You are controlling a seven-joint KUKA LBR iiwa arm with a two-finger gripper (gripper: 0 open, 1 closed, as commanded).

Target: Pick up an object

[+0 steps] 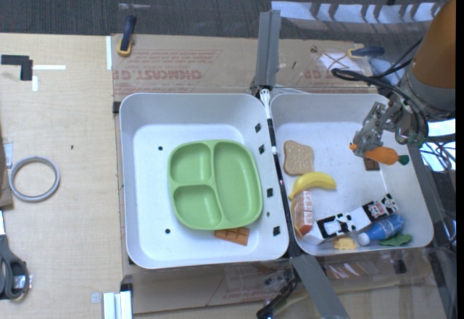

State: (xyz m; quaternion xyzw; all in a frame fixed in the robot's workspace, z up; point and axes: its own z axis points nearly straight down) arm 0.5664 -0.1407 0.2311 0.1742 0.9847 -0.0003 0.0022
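**Gripper over carrot, right bin**

We saw the grey two-finger gripper at the right of the frame, low over the right white bin. The orange toy carrot with green tip lay just beside its fingertips, not between them. We couldn't tell the finger spread. The green divided plastic plate sat in the left white bin.

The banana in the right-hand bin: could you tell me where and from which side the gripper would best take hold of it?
Probably at the thick middle of the banana, coming straight down from above. It lies flat on the bin floor, curved, long axis roughly left to right, so fingers closing across its narrow width should fit. The bread slice sits close above and a red packet just below, leaving little room at its left end.
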